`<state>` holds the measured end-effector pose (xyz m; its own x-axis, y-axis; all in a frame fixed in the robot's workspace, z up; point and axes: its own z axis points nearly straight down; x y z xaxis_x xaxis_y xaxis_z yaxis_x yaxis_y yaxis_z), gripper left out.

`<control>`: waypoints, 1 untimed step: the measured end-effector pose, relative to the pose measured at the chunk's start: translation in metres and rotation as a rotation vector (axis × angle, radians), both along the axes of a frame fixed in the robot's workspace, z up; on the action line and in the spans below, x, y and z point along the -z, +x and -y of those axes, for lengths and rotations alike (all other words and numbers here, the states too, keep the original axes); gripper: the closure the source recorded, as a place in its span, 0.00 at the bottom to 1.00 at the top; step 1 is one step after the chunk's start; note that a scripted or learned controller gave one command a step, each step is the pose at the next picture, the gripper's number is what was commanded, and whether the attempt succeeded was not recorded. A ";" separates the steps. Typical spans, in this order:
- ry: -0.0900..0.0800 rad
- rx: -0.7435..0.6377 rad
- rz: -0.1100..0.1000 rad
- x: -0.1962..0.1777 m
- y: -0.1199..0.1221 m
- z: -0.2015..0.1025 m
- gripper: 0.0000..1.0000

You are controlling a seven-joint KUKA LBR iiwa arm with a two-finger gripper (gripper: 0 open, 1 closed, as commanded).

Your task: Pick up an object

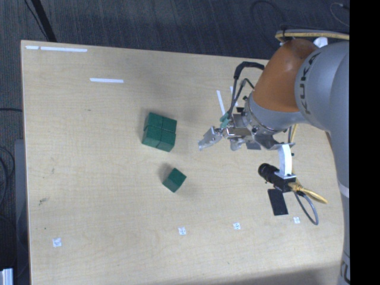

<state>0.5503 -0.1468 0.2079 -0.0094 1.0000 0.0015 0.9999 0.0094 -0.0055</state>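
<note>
Hovering right of your big block (160, 132), the gripper (208, 140) holds nothing; finger gap unclear; small cube (174, 180) sits nearer.

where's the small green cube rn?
The small green cube lies near the middle of the tan surface, just below and slightly right of the larger green block, apart from it and left of the gripper.

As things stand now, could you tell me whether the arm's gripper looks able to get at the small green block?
Probably yes. The gripper is to the right of the small green block and a little beyond it, with bare wooden surface between them. The larger green block cluster sits off that line.
</note>
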 end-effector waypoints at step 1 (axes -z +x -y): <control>0.000 -0.004 0.000 0.086 -0.016 -0.039 0.00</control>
<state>0.5346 -0.1083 0.1217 -0.0134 0.9999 0.0012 0.9999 0.0134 -0.0058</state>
